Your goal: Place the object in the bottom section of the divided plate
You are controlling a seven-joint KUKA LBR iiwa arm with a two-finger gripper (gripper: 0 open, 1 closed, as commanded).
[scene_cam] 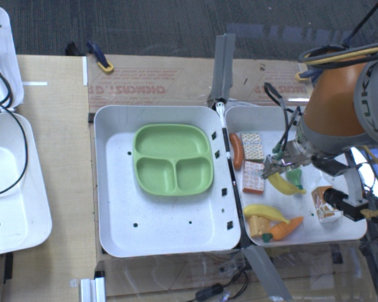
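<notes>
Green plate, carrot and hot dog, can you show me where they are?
green plate [173,140]: camera view, flat of its big section.
carrot [285,229]: camera view, middle of its orange body.
hot dog [237,151]: camera view, middle of its length.

A green divided plate [173,158] is seen in the left bin [113,231]; right of it, the gripper [272,166] is lowered beside a banana [283,184].

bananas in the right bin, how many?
2. One banana lies mid-bin just below the gripper; the other banana lies near the front wall beside the carrot. The arm may hide more.

plate [173,159] in left bin [113,187], toys in right bin [349,228]
</notes>
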